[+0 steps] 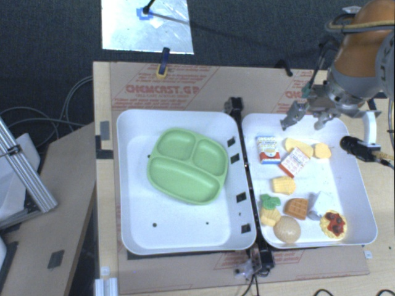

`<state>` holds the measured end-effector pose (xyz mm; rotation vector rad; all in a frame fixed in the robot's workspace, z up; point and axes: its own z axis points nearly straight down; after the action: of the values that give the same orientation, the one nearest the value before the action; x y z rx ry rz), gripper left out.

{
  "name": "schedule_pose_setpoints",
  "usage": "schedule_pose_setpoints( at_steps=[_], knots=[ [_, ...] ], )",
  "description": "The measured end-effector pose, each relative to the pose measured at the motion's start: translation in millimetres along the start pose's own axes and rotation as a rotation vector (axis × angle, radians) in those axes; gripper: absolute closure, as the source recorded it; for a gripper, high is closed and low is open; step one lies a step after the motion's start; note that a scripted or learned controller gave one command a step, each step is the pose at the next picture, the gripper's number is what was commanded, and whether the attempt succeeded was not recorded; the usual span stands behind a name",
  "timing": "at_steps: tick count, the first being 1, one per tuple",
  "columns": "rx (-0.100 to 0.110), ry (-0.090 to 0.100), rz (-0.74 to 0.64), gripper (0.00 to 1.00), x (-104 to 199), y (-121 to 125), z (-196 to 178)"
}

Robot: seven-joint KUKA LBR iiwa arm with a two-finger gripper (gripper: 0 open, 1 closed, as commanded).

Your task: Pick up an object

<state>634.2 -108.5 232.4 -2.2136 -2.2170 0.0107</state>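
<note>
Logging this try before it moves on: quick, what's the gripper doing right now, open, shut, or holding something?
Gripper: open, fingers spread, holding nothing, above the far edge of the right bin.

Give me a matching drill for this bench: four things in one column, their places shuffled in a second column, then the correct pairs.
Things:
1. green divided plate
2. waffle piece
3. pizza slice
4. end effector

Places:
A. near right corner of the right bin
B. above the far edge of the right bin
C. alone in the left bin
D. near part of the right bin, just beyond the round tan bun

Pairs: 1-C, 2-D, 3-A, 4-B
</note>
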Motion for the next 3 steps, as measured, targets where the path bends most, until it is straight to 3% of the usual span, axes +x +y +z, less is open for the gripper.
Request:
schedule_pose_setpoints(
  at_steps=[1,2,3],
  knots=[
    [-0.013,-0.001,-0.002,0.00,0,2,-8],
    [-0.011,-0.002,0.000,0.00,-4,12,39],
    [-0.009,-0.001,0.001,0.00,-10,6,85]
  ],
)
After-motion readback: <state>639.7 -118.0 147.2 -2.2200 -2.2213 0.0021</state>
